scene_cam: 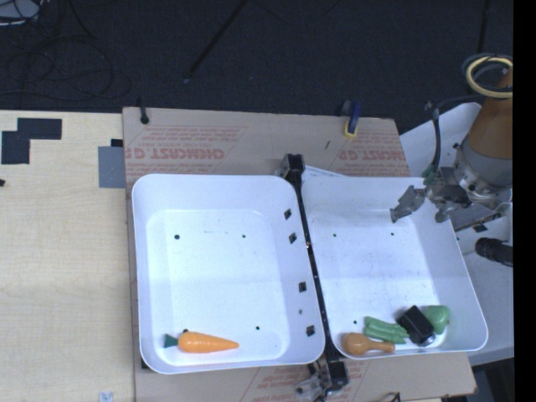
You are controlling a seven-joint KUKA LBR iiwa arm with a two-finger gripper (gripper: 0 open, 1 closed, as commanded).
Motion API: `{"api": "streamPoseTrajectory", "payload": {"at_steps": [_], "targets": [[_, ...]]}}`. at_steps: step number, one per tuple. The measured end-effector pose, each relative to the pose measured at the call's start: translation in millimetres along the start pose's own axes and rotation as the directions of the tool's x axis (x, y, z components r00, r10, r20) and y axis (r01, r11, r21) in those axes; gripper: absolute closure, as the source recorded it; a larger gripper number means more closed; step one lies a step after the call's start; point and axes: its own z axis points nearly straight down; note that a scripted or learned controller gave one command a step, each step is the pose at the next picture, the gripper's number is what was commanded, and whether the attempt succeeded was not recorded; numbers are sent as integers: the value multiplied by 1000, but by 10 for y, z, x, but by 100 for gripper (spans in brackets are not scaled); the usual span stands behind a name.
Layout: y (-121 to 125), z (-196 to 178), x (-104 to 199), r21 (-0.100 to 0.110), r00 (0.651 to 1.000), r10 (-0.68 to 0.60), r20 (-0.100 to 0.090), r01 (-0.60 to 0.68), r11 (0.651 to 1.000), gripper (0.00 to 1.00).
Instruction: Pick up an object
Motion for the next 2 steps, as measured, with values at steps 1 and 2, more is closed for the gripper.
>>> {"api": "streamPoseTrajectory", "payload": {"at_steps": [1, 2], "targets": [[434, 1114, 857, 5, 1000, -7, -4, 7, 1000, 0], [437, 534, 768, -4, 1000, 1, 1, -1, 1000, 0]]}}
